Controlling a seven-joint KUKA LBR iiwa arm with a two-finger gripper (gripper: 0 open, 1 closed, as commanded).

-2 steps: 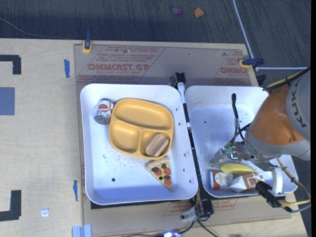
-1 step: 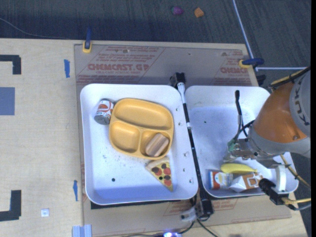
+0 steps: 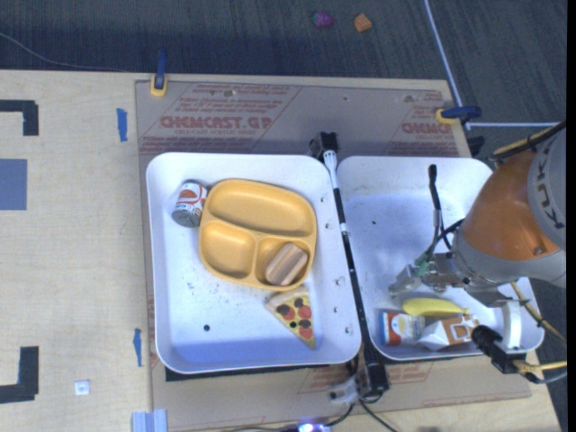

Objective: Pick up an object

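Hovered low in the right bin (image 3: 378, 187), gripper (image 3: 409, 282) at the near side, just above and left of a banana (image 3: 434, 308). Fingers too small and blurred to tell whether spread or closed; nothing seen between them. Lay beside the banana, touching it on the near side: a white and orange carton (image 3: 423, 329). Over in the left bin (image 3: 171, 268): a yellow divided plate (image 3: 243, 223) with a hot dog bun (image 3: 286, 263) in its near-right compartment, a soda can (image 3: 188, 203) at its far-left edge, a pizza slice (image 3: 296, 316) just near of it.
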